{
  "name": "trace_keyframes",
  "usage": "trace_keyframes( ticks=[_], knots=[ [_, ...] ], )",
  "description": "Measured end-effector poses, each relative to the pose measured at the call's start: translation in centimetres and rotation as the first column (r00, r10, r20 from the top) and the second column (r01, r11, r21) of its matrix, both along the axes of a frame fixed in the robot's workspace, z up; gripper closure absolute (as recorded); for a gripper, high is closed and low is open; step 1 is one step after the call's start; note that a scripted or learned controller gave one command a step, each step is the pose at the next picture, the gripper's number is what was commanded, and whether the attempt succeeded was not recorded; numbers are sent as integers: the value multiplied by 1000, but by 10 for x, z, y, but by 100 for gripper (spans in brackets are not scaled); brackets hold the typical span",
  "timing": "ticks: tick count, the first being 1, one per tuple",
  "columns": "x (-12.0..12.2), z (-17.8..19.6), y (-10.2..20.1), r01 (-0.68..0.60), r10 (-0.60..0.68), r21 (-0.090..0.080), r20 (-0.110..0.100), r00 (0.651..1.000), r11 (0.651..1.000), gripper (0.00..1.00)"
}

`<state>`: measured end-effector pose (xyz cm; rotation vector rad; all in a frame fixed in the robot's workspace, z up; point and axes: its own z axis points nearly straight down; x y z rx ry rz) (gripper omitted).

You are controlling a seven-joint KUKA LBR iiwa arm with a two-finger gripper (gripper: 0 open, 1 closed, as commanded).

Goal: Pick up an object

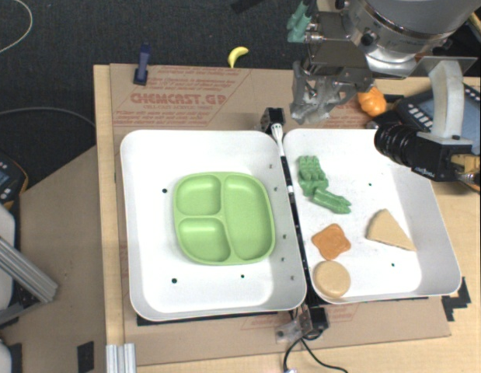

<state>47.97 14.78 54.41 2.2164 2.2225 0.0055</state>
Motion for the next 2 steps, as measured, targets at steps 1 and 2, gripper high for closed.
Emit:
trace_keyframes(
  ticks=[1, 2],
  knots=[
    [-2, -154, 2, 4, -5, -6, -21, 1000, 1000, 100],
    [-1, -193, -32, 7, -8, -3, -12, 1000, 1000, 100]
  ],
)
